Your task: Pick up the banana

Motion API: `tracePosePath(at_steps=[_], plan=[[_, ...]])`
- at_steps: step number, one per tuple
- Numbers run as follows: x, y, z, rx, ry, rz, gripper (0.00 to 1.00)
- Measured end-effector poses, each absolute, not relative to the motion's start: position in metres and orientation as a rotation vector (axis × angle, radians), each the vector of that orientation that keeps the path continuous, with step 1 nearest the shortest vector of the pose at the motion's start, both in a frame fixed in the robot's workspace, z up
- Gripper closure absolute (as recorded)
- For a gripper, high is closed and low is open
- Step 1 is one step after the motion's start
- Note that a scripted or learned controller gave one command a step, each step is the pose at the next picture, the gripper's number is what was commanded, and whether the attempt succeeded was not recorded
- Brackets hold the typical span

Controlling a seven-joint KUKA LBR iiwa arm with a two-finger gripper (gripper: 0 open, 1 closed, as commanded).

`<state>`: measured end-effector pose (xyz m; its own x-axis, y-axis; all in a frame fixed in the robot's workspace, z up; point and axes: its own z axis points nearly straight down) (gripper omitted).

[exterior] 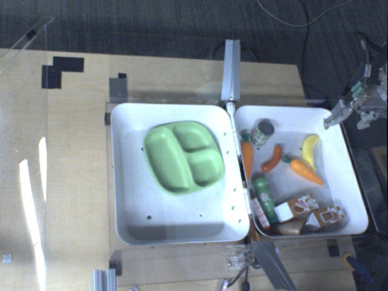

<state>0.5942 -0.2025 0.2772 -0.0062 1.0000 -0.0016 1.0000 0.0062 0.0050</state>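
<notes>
You'll find the banana (310,150) in the right bin (357,187), lying near its far right corner, yellow and curved, clear of the gripper and apart from it. Just beside it sits a carrot (305,171), with a red-orange sausage (272,158) further left and a second carrot (247,159) against the dividing wall. A small can (262,132) stands at the back, a green bottle (265,197) lies nearer you, and a pile of cartons (312,211) crowds the front edge (their labels are too blurred to read). The gripper (361,109) hangs over the bin's outer right rim, half cut off at the frame's edge, so you cannot tell how it is set. The left bin (121,180) holds a green divided plate (183,156).
</notes>
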Motion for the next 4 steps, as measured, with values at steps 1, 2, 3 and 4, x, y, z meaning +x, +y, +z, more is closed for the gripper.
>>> tracePosePath(at_steps=[1,2,3,4], plan=[[0.608,-0.205,0.113,2.090,2.342,0.003,0.00],[0.648,-0.204,0.087,2.065,2.359,0.006,0.00],[0.663,-0.195,0.089,2.219,2.212,0.009,0.00],[0.671,-0.189,0.088,2.371,2.050,0.008,0.00]])
